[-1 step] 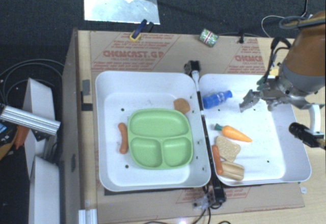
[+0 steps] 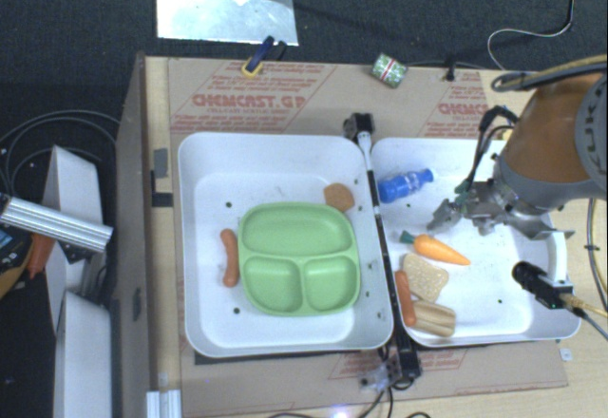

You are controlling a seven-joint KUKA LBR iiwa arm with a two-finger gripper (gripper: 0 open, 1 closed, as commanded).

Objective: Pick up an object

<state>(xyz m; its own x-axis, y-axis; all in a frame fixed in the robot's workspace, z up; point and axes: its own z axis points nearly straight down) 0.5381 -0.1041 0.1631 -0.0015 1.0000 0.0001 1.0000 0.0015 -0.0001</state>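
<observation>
The gripper [image 2: 454,214] hangs just above the carrot [image 2: 441,250], fingers spread and holding nothing — a slanted descent could nudge it aside toward the blue bottle [image 2: 406,184].

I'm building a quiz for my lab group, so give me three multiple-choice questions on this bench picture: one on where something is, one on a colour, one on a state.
1. Where is the divided plate?
A. left bin
B. right bin
C. on the cardboard outside the bins

2. What colour is the small bottle?
A. red
B. blue
C. yellow

3. How does the carrot stand to the gripper?
A. clamped between its fingers
B. lifted above the bin
C. lying in the right bin, beside and below the gripper

Answers: 1 A, the green plate sits in the left bin. 2 B, it is plainly blue. 3 C, it rests on the bin floor, not held.
</observation>
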